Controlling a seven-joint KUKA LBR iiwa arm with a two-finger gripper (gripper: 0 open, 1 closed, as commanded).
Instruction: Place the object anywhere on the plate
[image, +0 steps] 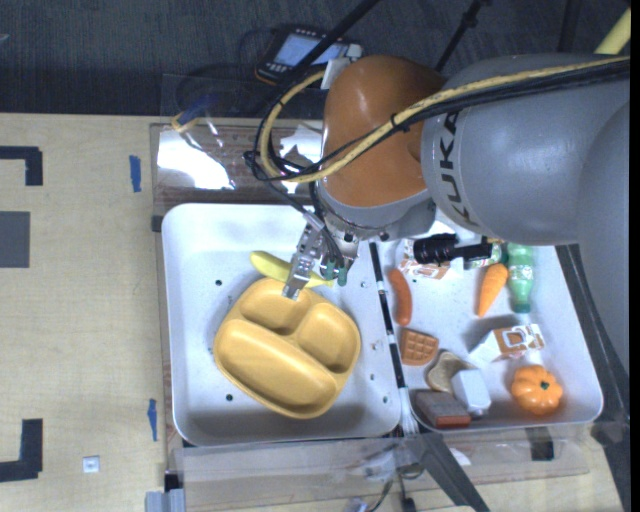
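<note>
Light wood counter (80, 300) spans the frame's left and bottom, with black markings along its left edge and small blue tape bits. Two shallow white bins sit on it side by side: left bin (190, 300) mid-frame, right bin (580, 385) touching it.

carrot (490, 287), pumpkin (537, 389), waffle (418, 347)
</note>
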